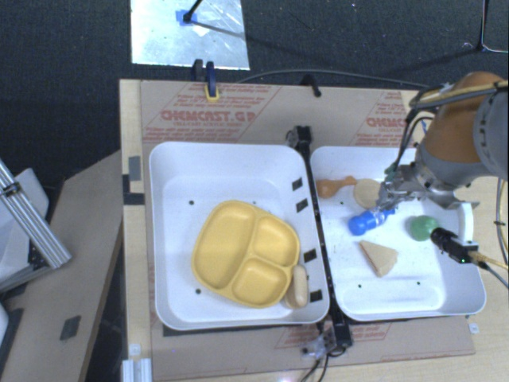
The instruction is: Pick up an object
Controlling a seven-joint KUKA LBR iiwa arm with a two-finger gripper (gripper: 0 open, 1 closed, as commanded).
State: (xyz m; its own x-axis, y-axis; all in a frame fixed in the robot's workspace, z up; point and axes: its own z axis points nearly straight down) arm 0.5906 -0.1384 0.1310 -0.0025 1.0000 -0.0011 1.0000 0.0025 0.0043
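In the right bin (413, 301) a blue object (364, 223) lies near the middle left. My gripper (389, 201) hangs over the blue object's upper right end, close to or touching it. A tan wedge (380, 258) lies just below the blue object. To the right sits a green object (421, 228). At the bin's far left lies a brown spoon-like piece (337, 186) beside a pale round piece (366, 191), which the gripper partly hides.
The left bin (171, 213) holds a yellow divided plate (245, 253), with a beige roll-shaped object (298, 286) against the plate's lower right edge. A dark divider (315, 229) runs between the bins. The arm's grey wrist and orange band (455, 130) cover the right bin's far right corner.
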